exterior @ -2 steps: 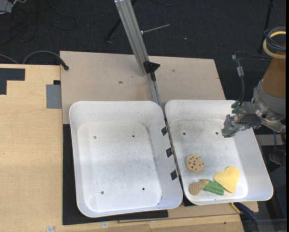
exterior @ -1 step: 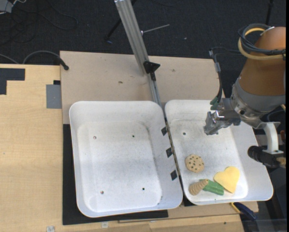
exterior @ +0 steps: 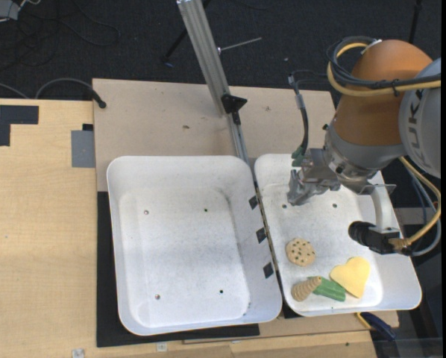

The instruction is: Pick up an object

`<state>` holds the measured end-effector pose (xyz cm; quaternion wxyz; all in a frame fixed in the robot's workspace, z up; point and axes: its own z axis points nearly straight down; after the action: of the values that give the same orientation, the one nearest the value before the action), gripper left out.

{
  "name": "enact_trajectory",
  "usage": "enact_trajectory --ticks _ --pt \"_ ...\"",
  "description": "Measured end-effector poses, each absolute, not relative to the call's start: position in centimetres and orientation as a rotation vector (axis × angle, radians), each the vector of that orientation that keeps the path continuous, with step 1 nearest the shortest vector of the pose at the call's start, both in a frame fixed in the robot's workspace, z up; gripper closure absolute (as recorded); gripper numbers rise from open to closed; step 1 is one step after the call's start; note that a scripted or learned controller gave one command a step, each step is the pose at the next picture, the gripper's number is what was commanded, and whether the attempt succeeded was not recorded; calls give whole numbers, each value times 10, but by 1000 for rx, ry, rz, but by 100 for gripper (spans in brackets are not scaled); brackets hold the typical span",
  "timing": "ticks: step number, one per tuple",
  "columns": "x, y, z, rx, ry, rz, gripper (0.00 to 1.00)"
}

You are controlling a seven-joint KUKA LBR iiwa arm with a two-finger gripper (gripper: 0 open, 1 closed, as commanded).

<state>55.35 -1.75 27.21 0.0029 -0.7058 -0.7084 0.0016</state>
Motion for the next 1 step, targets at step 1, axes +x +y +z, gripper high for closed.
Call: enact_trajectory --ticks 1 --pt "560 29 269 -2215 -2223 3 100"
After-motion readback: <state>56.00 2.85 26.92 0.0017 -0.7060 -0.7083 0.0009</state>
